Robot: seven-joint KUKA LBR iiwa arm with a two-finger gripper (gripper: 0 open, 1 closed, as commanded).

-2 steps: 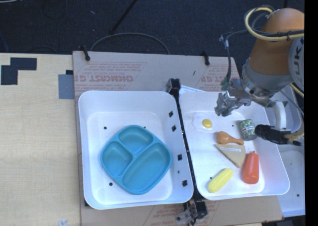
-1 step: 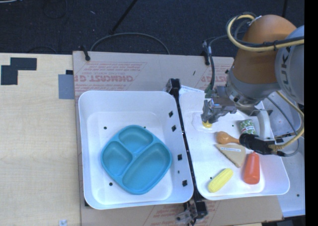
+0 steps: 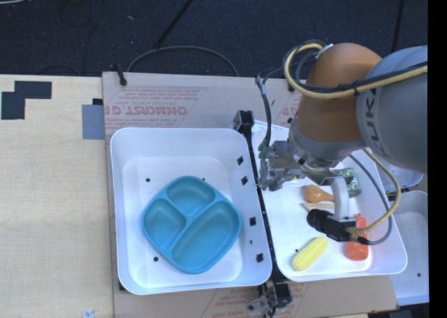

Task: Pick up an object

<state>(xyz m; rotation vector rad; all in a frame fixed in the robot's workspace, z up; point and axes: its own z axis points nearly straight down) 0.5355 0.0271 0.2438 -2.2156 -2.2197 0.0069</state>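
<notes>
My gripper (image 3: 274, 172) hangs low over the left part of the right bin (image 3: 283, 254), close to the divider between the two bins. The grey and orange arm covers the bin's far half. To the gripper's right lies an orange, pear-shaped toy (image 3: 316, 194). A yellow corn cob (image 3: 309, 253) rests near the bin's front wall. At the front right sits a red-orange item (image 3: 356, 249), partly hidden by the robot's own fittings. I see nothing between the gripper and these things.
The left bin (image 3: 126, 191) holds a blue divided plate (image 3: 191, 223). A small green and white piece (image 3: 348, 173) peeks out beside the arm. Pale wooden bench top lies to the left, and dark floor with cables behind.
</notes>
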